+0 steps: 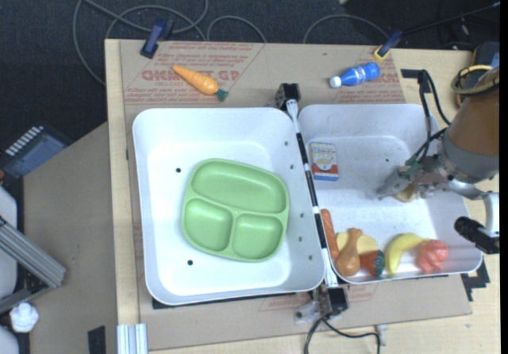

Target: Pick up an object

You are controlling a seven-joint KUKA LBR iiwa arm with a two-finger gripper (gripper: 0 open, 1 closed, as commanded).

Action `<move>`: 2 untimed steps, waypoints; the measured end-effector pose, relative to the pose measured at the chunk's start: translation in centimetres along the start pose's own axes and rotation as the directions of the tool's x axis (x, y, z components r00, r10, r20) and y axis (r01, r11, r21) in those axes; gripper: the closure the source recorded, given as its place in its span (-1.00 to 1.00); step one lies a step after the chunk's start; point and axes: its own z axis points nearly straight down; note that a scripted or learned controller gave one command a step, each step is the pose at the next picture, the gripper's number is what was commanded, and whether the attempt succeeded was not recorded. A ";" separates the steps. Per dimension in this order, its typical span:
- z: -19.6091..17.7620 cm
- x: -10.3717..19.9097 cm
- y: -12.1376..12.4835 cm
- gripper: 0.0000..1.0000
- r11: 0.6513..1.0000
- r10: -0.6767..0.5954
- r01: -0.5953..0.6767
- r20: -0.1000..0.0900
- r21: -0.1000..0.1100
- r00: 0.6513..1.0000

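As it reaches in from the right, fingers [399, 186] low over right bin [357, 118], grip state unclear.

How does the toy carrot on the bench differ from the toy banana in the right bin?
The toy carrot is orange with a green tip and straight; the toy banana is yellow and curved. The carrot lies alone on the cardboard behind the bins; the banana sits among other toy food along the right bin's front edge. Both are toy food lying flat.

I can make out faded red lettering printed on the cardboard sheet [238, 59] behind the bins, but I can't read it for certain. The small carton [324, 161] in the right bin carries a label too small for me to read.
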 end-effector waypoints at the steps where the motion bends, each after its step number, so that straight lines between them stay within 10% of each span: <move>1: 0.8 -1.7 -0.8 -1.00 1.000 -0.004 0.004 -0.005 0.000 1.000; 2: 0.8 -2.0 -1.8 -1.00 1.000 -0.006 0.006 -0.007 -0.002 1.000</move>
